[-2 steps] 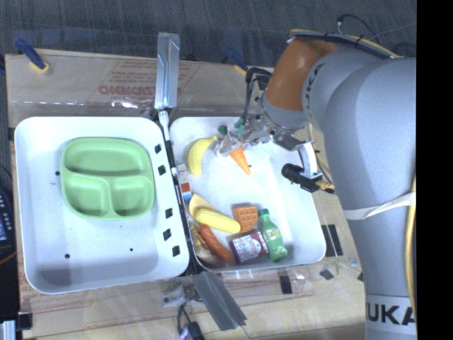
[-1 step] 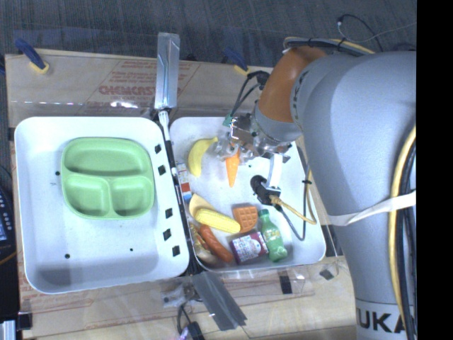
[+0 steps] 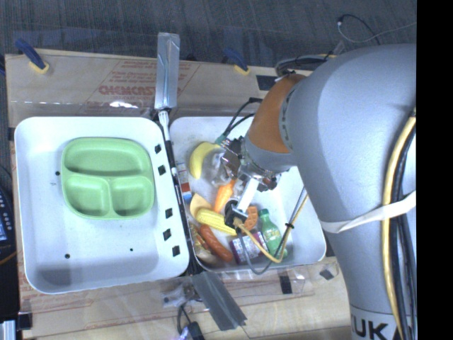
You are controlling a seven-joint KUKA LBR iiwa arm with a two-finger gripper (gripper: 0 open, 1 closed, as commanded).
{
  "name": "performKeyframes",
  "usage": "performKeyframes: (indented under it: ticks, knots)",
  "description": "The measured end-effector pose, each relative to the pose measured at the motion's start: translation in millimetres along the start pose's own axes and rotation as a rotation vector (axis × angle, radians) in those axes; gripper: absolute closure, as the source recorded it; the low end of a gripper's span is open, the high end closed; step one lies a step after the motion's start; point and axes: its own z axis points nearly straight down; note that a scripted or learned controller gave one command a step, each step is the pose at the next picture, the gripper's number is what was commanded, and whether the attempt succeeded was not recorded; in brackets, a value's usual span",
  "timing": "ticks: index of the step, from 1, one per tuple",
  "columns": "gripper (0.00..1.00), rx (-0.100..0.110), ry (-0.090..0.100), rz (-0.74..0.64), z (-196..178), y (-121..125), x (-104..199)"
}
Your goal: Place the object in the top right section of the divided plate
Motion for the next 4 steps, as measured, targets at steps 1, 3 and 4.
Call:
performKeyframes:
  ticks: [1, 3, 4]
  knots:
    - [1.0, 0.009, -0.006, -0.084, 6, -43, -15]
    - [1.0, 0.007, -0.006, -0.136, -110, -162, 110]
    - [1.0, 0.002, -0.001, -0.016, -8, -150, 166]
